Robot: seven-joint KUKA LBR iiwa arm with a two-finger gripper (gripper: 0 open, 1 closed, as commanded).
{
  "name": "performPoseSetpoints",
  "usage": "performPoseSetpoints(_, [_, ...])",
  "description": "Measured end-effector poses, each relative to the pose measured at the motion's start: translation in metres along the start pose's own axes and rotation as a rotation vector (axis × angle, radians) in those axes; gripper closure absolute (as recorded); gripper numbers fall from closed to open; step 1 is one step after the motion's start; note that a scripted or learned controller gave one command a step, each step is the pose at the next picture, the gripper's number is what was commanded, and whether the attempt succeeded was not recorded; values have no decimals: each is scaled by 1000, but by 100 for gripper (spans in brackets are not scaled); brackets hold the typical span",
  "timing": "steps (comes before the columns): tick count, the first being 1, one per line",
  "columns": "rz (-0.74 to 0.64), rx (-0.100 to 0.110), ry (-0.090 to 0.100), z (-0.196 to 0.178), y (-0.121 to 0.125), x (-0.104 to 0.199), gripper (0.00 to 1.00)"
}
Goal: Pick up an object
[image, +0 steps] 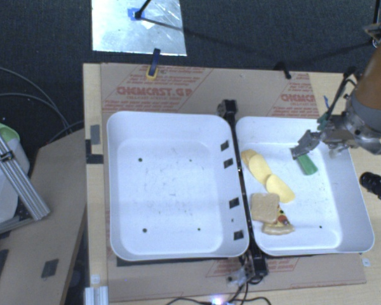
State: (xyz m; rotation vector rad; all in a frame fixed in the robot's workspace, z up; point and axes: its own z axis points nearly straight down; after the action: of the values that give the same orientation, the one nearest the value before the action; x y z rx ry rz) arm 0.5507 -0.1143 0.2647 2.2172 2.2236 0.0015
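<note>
The right bin holds several toy foods. A small green piece lies near its upper right. Two yellow ovals run down the bin's left side. Below them are a tan bread slice and a pizza-like wedge. My gripper reaches in from the right and hangs just above the green piece's upper end. Whether it touches the piece is unclear from this angle.
The left bin sits beside the right one, with a black divider with clips between them. The arm's grey body covers the right bin's upper right corner. A foil sheet lies behind the bench.
</note>
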Motion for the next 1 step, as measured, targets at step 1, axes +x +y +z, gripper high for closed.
performPoseSetpoints(1, [5, 1, 4, 184, -65, 16, 0])
